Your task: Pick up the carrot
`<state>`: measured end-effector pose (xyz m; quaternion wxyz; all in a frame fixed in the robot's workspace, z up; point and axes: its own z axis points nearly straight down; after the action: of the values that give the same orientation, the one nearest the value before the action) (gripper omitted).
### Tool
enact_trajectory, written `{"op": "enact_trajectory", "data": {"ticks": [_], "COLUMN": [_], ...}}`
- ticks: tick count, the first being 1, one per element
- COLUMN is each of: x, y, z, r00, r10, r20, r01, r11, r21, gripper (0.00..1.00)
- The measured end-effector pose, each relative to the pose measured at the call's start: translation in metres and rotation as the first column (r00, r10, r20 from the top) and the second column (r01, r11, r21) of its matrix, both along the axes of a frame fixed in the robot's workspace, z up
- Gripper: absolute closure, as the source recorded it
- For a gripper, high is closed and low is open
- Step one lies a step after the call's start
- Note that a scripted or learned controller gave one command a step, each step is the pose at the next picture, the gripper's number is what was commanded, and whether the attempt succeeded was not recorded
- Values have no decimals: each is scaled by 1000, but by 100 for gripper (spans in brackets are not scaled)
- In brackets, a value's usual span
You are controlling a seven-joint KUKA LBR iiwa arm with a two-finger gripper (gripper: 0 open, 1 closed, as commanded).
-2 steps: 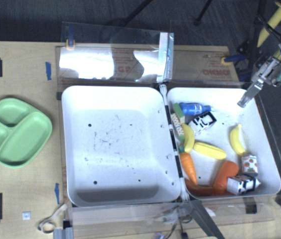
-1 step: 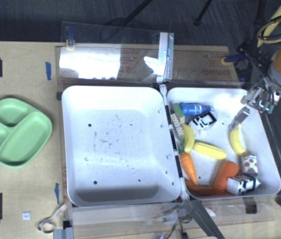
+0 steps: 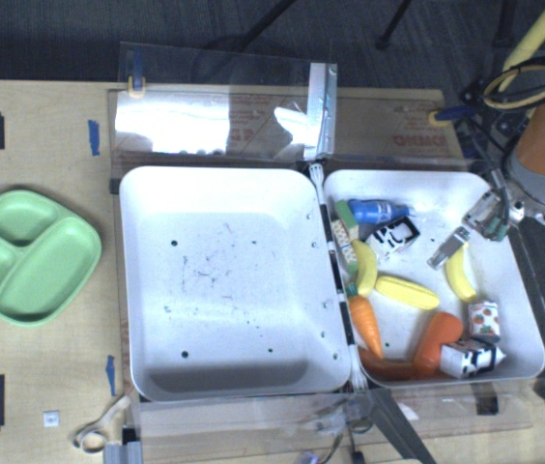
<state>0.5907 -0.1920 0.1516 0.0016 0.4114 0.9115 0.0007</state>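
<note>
The carrot (image 3: pixel 365 327) is orange and tapered. It lies in the right bin (image 3: pixel 529 303) against the left wall near the front, with its tip pointing toward the front. My gripper (image 3: pixel 477 226) hangs over the right side of that bin, well to the right of the carrot and farther back, above a yellow banana (image 3: pixel 460 276). Nothing orange shows at the gripper.
Around the carrot lie a yellow banana-like piece (image 3: pixel 406 291), an orange-red vegetable (image 3: pixel 437 341), a black-and-white cow toy (image 3: pixel 473 357), a spotted cube (image 3: pixel 484 319) and a blue bottle (image 3: pixel 377 210). The left bin (image 3: pixel 224 278) sits beside it. A green divided plate (image 3: pixel 27 256) rests at far left.
</note>
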Motion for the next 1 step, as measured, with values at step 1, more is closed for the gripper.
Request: {"op": "enact_trajectory", "data": {"ticks": [1], "x": [-36], "y": [-13], "z": [-19], "r00": [992], "r10": [127], "r20": [-1], "r01": [-127], "r11": [992], "r21": [0], "gripper": [0]}}
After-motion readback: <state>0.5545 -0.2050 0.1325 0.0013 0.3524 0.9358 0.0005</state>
